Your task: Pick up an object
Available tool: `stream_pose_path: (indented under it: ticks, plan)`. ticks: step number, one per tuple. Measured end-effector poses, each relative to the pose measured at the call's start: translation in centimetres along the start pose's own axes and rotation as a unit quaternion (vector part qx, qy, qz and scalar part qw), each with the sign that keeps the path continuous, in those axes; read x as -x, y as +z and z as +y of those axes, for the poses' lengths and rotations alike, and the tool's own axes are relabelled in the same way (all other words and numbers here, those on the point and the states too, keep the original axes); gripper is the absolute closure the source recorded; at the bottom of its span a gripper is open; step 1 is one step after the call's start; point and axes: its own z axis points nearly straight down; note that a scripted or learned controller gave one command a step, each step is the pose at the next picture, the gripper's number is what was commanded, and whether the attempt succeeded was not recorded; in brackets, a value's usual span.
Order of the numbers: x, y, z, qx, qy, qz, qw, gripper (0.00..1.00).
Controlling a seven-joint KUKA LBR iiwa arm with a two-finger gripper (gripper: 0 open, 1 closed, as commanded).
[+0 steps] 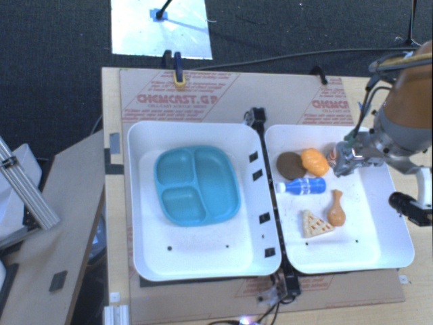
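Two white bins side by side on the tabletop. In the left bin: a blue divided tray with three compartments, lying flat near the middle. In the right bin: five small things grouped toward the upper left. Brown disc, flat and round, touching an orange just to its right. Below these, a blue-and-white bottle on its side, cap end pointing toward the divider. Lower down, a tan drumstick, narrow end up, and just beside it a pale wedge with a dotted surface. End effector low over the right bin, right next to the orange on its right side, the grey arm stretching away behind. Cannot tell how wide it stands, nor whether anything is gripped.
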Motion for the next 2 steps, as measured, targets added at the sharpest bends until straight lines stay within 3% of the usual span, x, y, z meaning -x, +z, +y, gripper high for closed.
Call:
stream_pose_path:
  ticks: [2]
  plan:
    - [-10.0,-0.7,-2.0,-0.001,0.000,0.000,1.0000,1.00]
